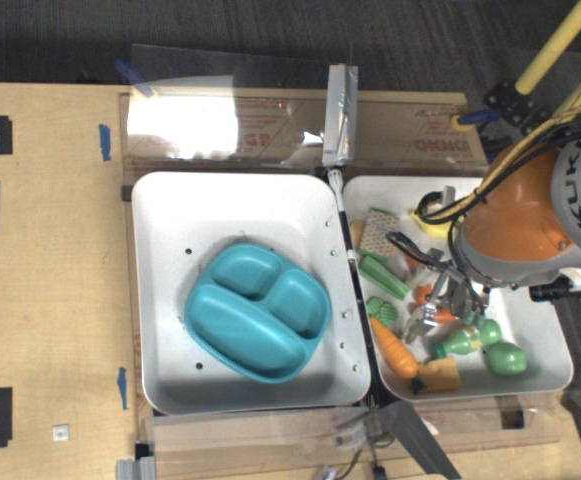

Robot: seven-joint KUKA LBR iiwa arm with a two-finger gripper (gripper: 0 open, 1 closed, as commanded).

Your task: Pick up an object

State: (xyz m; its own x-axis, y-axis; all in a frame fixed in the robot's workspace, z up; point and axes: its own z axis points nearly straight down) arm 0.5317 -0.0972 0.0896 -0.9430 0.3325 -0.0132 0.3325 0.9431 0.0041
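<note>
Camera view: the gripper [438, 313] is seen low inside the right bin [555, 373], over the toy clutter near its middle. Finger state cannot be told; the tips are lost in the pile. An orange carrot [394, 348] lies along the bin's left wall, a green piece [383, 276] just above it, a green vegetable [504, 357] near the front right corner. A teal divided plate [258, 311] is centred in the left bin [160, 208].

I work in a robotics lab: my cardboard-topped counter [50, 298] carries tape marks, and cables [530, 148] trail just behind the white bins [160, 218].
</note>
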